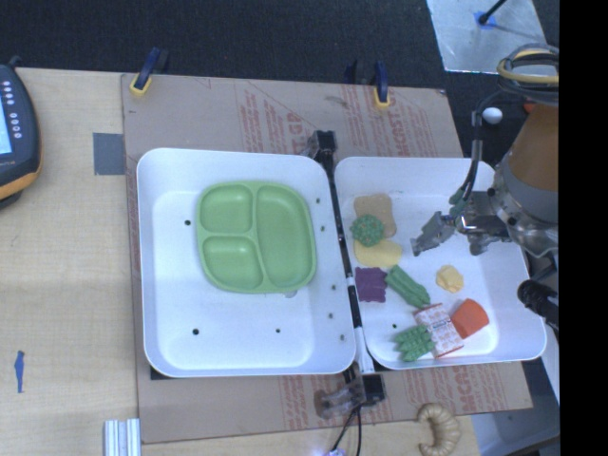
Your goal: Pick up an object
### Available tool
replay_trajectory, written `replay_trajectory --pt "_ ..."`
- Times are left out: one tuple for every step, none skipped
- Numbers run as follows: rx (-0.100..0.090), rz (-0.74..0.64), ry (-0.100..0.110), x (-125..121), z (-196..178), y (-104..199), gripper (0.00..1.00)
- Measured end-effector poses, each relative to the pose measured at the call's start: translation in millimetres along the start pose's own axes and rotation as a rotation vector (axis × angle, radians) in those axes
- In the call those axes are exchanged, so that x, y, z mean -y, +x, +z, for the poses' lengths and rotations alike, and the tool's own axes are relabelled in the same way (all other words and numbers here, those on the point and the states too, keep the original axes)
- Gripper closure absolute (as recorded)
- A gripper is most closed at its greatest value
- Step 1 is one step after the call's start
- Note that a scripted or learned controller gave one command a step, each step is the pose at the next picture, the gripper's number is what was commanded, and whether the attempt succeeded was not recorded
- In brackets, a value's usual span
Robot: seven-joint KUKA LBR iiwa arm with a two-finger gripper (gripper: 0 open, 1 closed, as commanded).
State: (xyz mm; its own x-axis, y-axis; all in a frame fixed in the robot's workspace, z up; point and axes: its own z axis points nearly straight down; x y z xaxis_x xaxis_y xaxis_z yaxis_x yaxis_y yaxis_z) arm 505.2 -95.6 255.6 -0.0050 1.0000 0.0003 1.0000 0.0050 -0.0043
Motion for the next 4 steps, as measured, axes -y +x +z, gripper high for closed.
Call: replay_trajectory --pt "0.000 0.000 0.009 -21.4 104.1 -13.6 0.00" --pt "0.000 0.002 0.001 -26.2 166.4 -9.9 0.00" --pt "0.002 -0.002 -0.003 -27.6 152.1 -11.3 1.00" --pt "-0.003 -0.006 -0.008 -0.9 58.9 59.8 1.00"
